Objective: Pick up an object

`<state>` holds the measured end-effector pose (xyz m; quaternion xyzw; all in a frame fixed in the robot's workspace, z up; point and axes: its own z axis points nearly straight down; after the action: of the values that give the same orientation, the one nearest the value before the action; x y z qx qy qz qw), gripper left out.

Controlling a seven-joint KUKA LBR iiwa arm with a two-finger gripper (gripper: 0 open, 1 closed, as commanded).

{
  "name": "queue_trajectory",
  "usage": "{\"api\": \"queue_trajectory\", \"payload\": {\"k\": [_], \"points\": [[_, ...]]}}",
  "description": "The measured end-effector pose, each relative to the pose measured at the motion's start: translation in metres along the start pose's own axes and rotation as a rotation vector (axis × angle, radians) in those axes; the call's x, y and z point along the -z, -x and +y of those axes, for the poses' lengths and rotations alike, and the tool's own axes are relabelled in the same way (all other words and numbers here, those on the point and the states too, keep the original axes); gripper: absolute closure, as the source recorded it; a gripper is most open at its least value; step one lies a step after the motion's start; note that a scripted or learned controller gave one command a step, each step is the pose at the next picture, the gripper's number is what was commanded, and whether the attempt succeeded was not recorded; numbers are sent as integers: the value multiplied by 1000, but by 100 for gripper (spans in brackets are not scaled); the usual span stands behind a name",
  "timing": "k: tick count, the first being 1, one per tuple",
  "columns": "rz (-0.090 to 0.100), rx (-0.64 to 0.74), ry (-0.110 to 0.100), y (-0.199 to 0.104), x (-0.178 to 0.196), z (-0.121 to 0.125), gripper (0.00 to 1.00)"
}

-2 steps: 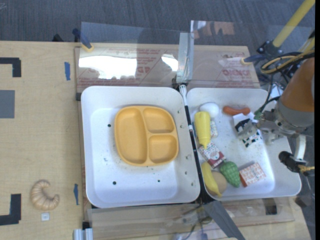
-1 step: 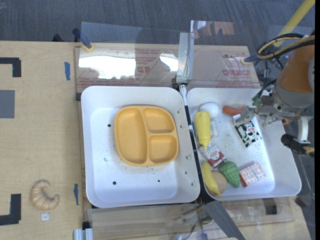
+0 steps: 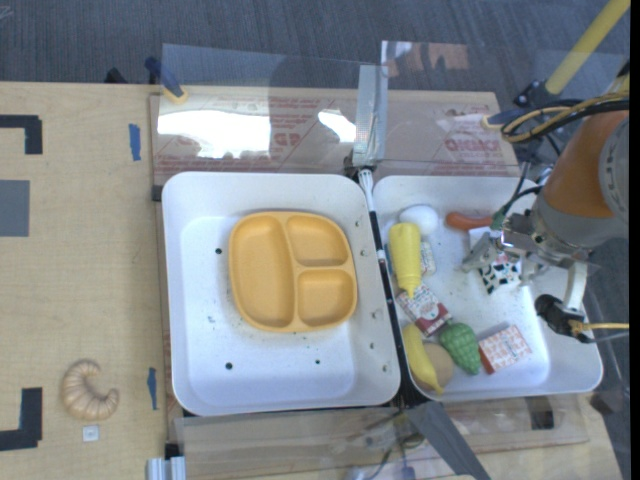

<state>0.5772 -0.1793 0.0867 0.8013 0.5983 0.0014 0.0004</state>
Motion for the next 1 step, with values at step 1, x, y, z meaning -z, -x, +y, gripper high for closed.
{"api": "queue_trajectory", "payload": {"k": [1], "points": [[1, -9, 0, -53, 27, 9, 0]]}}
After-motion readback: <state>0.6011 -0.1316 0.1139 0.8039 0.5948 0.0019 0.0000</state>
